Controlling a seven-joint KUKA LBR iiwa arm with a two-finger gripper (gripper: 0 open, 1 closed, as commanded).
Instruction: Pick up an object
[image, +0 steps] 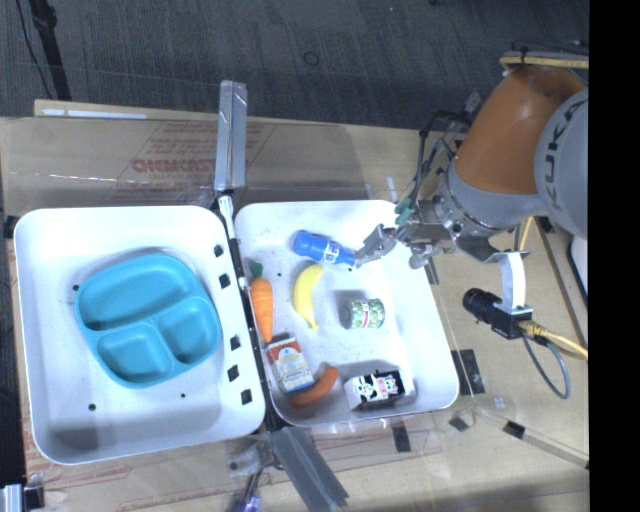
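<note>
The right bin (425, 300) holds a blue bottle (320, 247) lying on its side near the back. A yellow banana (306, 293) and an orange carrot (262, 306) lie in front of the bottle. A small green-labelled can (366, 313) rests near the bin's middle. My gripper (374, 243) hangs low over the back of this bin, just right of the bottle's right end and very close to it. Whether it touches the bottle is unclear.
At the right bin's front lie a red-and-white carton (290, 365), a brown sausage (313, 388) and a black-and-white carton (376, 388). The left bin (40, 300) holds a blue divided plate (148, 318). A ridge with black clips separates the bins.
</note>
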